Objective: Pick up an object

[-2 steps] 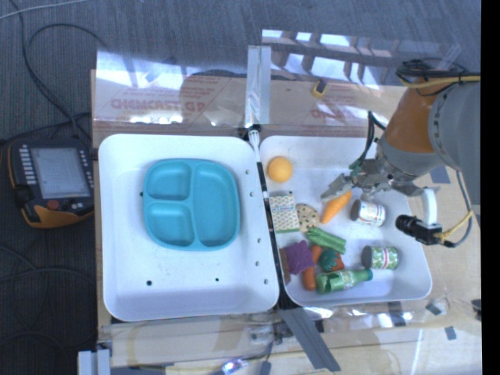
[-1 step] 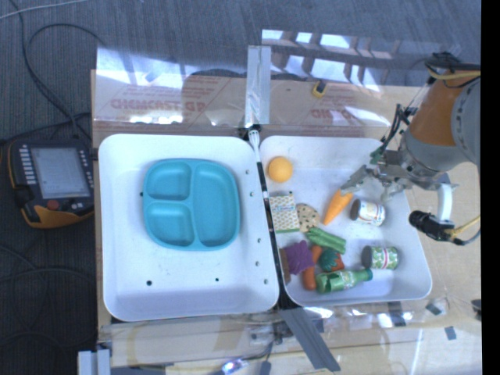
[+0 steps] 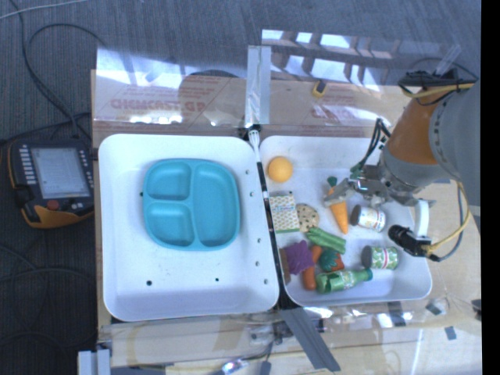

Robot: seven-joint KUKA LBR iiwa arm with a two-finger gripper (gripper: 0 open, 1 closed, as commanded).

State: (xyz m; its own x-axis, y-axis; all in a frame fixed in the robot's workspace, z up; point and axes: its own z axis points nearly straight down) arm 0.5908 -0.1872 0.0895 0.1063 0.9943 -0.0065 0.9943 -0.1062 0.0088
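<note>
Two white bins sat side by side on the worktop. The left bin [image 3: 117,280] held one blue divided plate [image 3: 191,203], with bare floor around it. The right bin [image 3: 312,148] held one orange ball [image 3: 280,169], one carrot [image 3: 340,214], one green bottle [image 3: 344,280] and two small cans. My tool [image 3: 361,184] hung beside the carrot.

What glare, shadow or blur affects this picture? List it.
Camera view: bright window-like glare on the clear panels behind the bins; soft shadow under the blue tray in the left bin; the small items around the orange carrot are slightly soft, their labels unreadable.
</note>
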